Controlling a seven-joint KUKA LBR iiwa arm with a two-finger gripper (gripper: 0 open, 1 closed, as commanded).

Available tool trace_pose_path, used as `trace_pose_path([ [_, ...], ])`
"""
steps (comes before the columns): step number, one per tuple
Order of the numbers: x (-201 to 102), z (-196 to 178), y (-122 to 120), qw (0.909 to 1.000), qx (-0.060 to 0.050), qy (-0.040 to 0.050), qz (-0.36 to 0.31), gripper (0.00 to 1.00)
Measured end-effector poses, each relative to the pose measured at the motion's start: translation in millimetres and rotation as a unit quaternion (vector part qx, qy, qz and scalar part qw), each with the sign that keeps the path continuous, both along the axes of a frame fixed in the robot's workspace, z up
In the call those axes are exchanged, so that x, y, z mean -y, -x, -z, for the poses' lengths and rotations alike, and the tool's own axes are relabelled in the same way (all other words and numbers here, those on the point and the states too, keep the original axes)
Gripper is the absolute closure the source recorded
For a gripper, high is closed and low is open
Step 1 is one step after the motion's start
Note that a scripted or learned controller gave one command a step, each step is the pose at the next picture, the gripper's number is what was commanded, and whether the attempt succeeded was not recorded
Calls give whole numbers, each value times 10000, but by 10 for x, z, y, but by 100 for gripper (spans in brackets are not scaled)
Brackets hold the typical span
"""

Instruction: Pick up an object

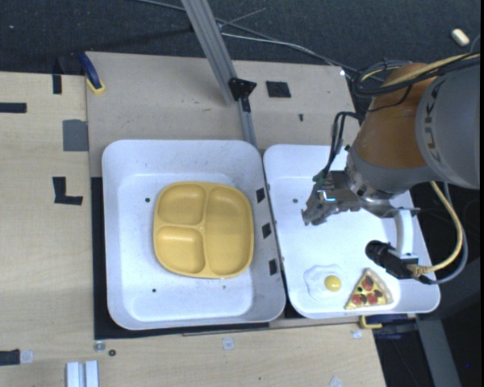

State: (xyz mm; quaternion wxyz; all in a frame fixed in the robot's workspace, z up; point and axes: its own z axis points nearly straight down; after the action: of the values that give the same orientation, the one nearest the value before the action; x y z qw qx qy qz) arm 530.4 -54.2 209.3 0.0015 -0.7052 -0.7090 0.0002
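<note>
Jaws of your gripper: state unreadable, nothing seen held, above the right bin. Fried egg and pizza slice lie untouched at its near edge; pick not done

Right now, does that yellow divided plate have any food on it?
Empty: all three sections of the yellow plate show bare. The fried egg and pizza slice lie in the other bin.

- We see a yellow divided plate in a white bin.
- We see a white-and-yellow fried egg.
- We see a red-dotted pizza slice.
</note>
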Motion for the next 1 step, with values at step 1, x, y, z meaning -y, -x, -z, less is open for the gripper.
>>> trace_pose_path([
  [1, -599, -104, 35, 10000, 2, 1, -10, 100],
])
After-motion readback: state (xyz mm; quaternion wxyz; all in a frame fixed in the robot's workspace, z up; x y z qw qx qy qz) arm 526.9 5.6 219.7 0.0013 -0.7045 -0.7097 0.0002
